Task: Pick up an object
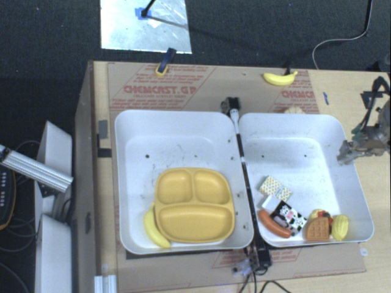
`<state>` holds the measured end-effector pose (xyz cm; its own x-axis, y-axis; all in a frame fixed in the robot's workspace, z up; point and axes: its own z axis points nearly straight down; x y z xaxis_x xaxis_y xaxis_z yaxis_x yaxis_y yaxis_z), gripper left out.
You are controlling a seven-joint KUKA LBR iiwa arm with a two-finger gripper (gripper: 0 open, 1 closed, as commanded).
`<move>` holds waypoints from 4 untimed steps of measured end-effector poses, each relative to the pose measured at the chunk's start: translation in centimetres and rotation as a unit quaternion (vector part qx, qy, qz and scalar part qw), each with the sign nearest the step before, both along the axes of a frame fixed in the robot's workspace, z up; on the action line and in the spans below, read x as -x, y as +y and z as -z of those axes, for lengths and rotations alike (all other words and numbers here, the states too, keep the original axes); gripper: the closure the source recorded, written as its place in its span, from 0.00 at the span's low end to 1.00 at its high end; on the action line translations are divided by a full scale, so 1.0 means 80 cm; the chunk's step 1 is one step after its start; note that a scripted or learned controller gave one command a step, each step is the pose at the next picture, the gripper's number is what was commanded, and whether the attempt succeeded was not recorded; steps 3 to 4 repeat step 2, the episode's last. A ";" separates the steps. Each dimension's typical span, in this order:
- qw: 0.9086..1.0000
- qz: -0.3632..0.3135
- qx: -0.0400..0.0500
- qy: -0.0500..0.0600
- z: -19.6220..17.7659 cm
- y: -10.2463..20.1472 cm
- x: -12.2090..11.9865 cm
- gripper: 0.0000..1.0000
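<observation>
Gripper (349, 154): at the right edge of the view, over the right rim of the right bin (287, 130), above the bin floor. Too small and blurred to tell how it is set; nothing visible in its grasp.

Right bin, contents gathered at the near end:
- Checkered block (270, 185), white and tan, lying tilted, with a second checkered piece (283, 193) just beside it.
- Black-and-white toy (287, 215), cow-patterned, near the front wall.
- Toy hot dog (274, 223), orange-red, lying at a slant, touching the black-and-white toy on its left.
- Toy waffle (317, 229), brown, beside the front wall.
- Yellow lemon-like toy (340, 226), just right of the waffle, in the near right corner.
All of these sit well apart from the gripper.

Left bin (177, 124):
- Yellow divided plate (194, 204), three compartments, at the near end.
- Toy banana (154, 227), tucked against the plate's left edge.

Bench beyond the bins: a second toy banana (280, 77) on the cardboard sheet (159, 90).
</observation>
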<state>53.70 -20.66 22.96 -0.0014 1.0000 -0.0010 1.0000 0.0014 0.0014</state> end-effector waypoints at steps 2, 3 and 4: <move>1.000 0.000 0.000 0.000 0.007 0.000 -0.001 1.00; 1.000 0.000 0.000 0.000 0.007 0.000 -0.001 1.00; 1.000 0.000 0.000 0.000 0.007 0.000 -0.001 1.00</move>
